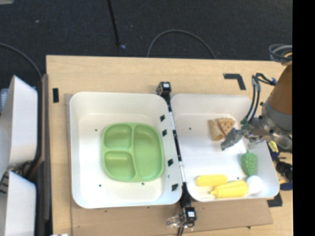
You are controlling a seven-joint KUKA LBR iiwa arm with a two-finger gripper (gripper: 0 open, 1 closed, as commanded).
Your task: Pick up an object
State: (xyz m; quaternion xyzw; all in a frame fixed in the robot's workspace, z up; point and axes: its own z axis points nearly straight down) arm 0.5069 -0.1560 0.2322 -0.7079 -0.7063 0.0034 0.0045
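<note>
- Gripper: finger state cannot be told; tan sandwich piece just beside, green fruit near.
- Right bin: also yellow pieces, white ball.
- Left bin: green divided plate.

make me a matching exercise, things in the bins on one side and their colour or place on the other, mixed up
Things:
1. divided plate
2. toast
3. corn cobs
4. ball

Descriptions:
A. white, near corner of right bin
B. green, alone in left bin
C. tan, far part of right bin
D. yellow, along near edge of right bin

Pairs: 1-B, 2-C, 3-D, 4-A
</note>
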